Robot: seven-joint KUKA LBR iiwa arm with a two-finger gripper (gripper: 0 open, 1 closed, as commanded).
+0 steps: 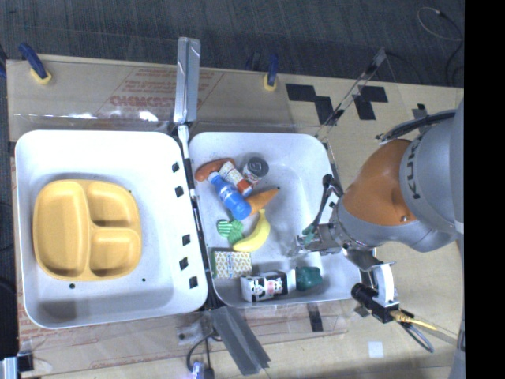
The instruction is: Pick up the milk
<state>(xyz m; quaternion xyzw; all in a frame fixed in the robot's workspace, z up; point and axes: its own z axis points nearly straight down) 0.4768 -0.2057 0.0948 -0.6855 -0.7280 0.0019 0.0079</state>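
The milk is a white bottle with black patches and a dark green cap. It lies on its side along the front wall of the right bin, cap pointing right. My gripper hangs low in the same bin, just behind the bottle's cap end and close to the bin's right wall. Nothing shows between its tips, which are small and blurred against the white floor. The grey wrist and orange band lean in from the right over the bin's edge.
A banana, green piece, blue bottle, carrot, small can, sausage and patterned packet crowd the right bin's left half. A yellow divided tray sits in the left bin.
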